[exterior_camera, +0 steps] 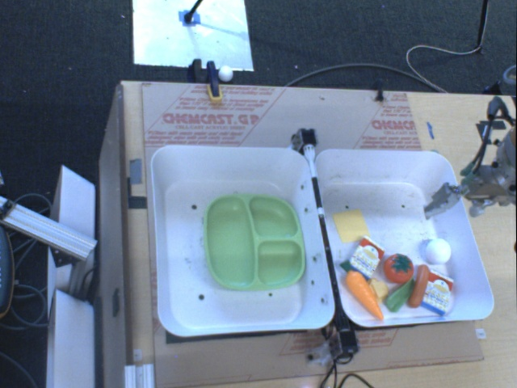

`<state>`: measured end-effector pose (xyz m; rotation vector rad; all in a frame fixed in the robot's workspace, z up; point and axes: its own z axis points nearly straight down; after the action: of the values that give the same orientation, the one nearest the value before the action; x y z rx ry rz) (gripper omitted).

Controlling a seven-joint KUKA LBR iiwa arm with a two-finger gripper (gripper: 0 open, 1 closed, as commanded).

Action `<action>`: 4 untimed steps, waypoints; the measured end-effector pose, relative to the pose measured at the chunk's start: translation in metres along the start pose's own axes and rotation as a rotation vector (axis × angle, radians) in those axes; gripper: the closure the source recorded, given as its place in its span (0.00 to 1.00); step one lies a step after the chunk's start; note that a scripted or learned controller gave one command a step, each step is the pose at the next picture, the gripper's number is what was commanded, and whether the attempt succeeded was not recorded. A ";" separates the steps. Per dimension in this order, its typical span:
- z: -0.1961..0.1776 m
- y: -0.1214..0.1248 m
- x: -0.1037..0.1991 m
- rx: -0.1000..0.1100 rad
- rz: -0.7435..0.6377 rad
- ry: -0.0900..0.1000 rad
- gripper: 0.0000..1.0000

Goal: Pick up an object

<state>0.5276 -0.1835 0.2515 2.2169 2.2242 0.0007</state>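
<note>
The right bin [388, 172] holds several toy foods near its front: a yellow cheese slice [350, 225], a small carton [365, 259], a red tomato [397, 267], an orange carrot [363, 293], a green pod [397, 296], a brown sausage [418, 285], a white egg [437, 250] and a second carton [437, 295]. My gripper [462, 203] hangs over the right bin's right rim, above and just right of the egg. It is open, with no object between its fingers; one grey finger [442, 200] points into the bin.
The left bin [174, 217] holds a green divided plate [254, 241]. A black rod [317, 196] lies along the seam between the bins. Cables run over the bench's far right.
</note>
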 end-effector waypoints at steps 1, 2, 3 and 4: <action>0.143 0.009 0.006 0.003 0.002 0.001 0.00; 0.163 0.005 0.035 -0.011 0.002 -0.004 0.00; 0.167 0.058 0.050 -0.002 -0.001 0.000 0.00; 0.167 0.108 0.096 -0.002 -0.002 0.001 0.00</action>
<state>0.6355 -0.0868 0.0850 2.2143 2.2259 0.0043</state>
